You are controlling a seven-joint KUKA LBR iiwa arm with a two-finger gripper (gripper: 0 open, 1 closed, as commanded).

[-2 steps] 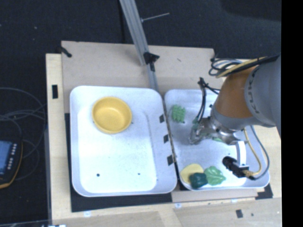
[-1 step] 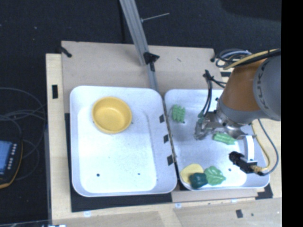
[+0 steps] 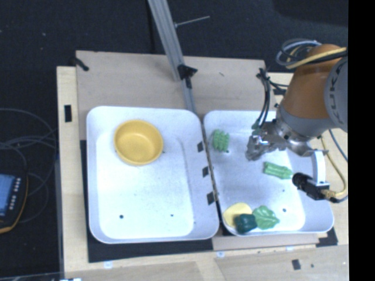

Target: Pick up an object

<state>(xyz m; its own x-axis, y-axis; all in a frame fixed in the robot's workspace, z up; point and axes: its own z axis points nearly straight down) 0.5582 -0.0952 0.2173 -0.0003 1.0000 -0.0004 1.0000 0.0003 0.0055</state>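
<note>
Two bins [image 3: 146, 230], five small objects [image 3: 245, 222].

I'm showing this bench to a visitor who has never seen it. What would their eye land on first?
Probably the yellow bowl, bright against the white left bin, near its far left corner. Next the grey and orange arm reaching in from the right, its gripper over the right bin. There, small green pieces lie scattered: one by the divider, one near the gripper, and a cluster at the near edge.

The bowl [image 3: 139, 141] lies in the left bin [image 3: 146, 221], far side; the toys [image 3: 252, 218] lie in the right bin [image 3: 234, 122].
</note>
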